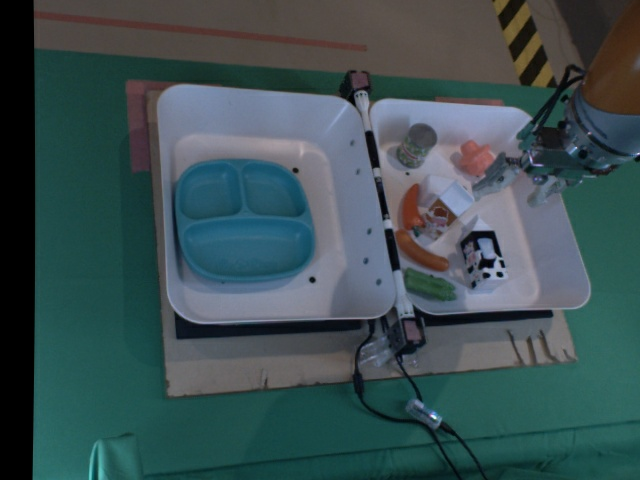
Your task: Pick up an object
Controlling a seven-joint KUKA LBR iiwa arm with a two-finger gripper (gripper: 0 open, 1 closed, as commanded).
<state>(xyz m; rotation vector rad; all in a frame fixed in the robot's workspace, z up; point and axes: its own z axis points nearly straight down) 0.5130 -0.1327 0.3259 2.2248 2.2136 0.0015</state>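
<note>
We see the gripper (519, 178) hanging over the right part of the right bin (555, 268), its two fingers spread apart with nothing between them. One fingertip sits just beside a small orange toy (477, 156); whether it touches, we cannot quite tell at this slant. To the gripper's right and toward the near rim the bin floor lies bare, giving open room along that side.

The pickable things crowd the left half of this bin. We count one tin can (416, 145) upright near the far rim, one small white house-shaped box (445, 204) in the middle, two orange sausages (421, 251) flanking that box, one black-and-white cow-patterned carton (483, 259) close to the near side, and one green pod-like vegetable (430, 286) by the near rim. The box, sausages and carton lie close together, some touching, so little free space is left among them.

A striped divider bar (380, 198) runs between the two bins. The left bin (200, 118) holds one blue three-compartment plate (244, 220). Both bins rest on cardboard (300, 363) over a green cloth (90, 268), with a black cable (400, 393) trailing from the near end.
</note>
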